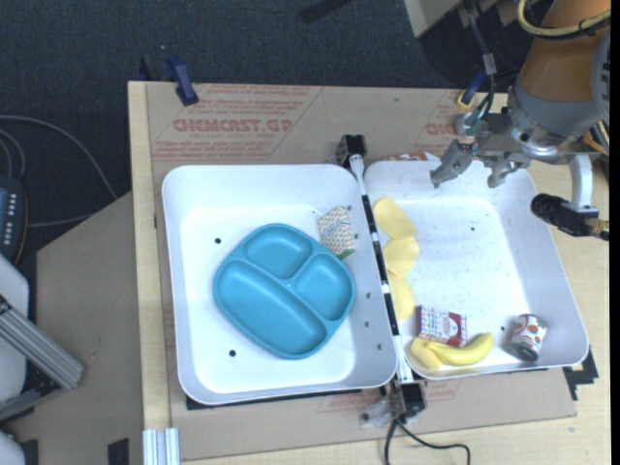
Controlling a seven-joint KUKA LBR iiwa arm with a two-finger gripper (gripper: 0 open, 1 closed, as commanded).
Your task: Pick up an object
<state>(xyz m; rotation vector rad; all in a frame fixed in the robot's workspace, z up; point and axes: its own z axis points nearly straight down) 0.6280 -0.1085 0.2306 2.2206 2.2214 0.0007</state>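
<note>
Dark carpet is lying around the bench (242, 114), which is carrying two white bins side by side. Going from big to small: the left bin (194, 260) is holding a blue tray (283, 289) with three compartments, lying flat, and a small crumpled wrapper (336, 229) is touching the tray's far edge. The right bin (504, 250) is holding the smaller things. Some yellow pieces (397, 245) are lying along its left wall, a banana (453, 353) is lying at the near edge, a small red-and-white box (441, 324) is resting just behind the banana, and a little can (526, 336) is lying on its side in the near right corner.

The arm is reaching in from the right, and the gripper (480, 168) is hanging over the far edge of the right bin with its two fingers apart and nothing between them.

For picking, I am judging the box as the easiest: it is looking light and stiff, with flat sides for the fingers. The banana is probably soft and curved, so it is better taken across its middle. The can is looking smooth and round, so it may be rolling away. The tray is probably too wide, except at its rim.
</note>
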